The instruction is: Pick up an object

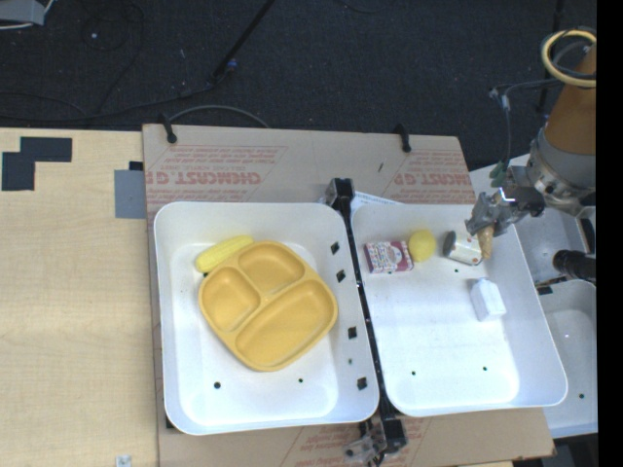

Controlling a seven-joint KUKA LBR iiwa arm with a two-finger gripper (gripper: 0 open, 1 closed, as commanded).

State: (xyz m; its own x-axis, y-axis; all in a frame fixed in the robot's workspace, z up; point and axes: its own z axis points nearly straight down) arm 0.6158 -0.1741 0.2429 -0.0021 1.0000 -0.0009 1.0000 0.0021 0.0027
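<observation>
where the bench [68, 290] shows at the far left of the gripper, we see pale wood grain with a few dark square marks on it, and behind everything a dark carpeted floor with loose cables. a cardboard sheet [292, 168] with red print lies under the two white bins, and a black divider strip runs between them.

we count two bins. the left bin [185, 377], well to the left of the gripper, holds one yellow divided plate [268, 305] with three compartments, and one yellow banana-shaped piece [222, 252] touching the plate's upper left edge.

the right bin [458, 368] sits just below and left of the gripper. in it we count four small things. one red-and-white packet [387, 256] lies farthest left of the gripper; one yellow ball [421, 245] rests just beside the packet, between it and the gripper; one small white-and-tan piece [465, 250] lies right under the gripper, near the bin's upper right rim; one white block [488, 299] lies below the gripper, apart from the others.

the gripper [484, 224] hangs at the bin's upper right edge, just above the white-and-tan piece. we cannot tell whether its jaws are apart or together, nor whether it touches that piece. the arm [569, 115], one only, with its orange band, rises to the right.
</observation>
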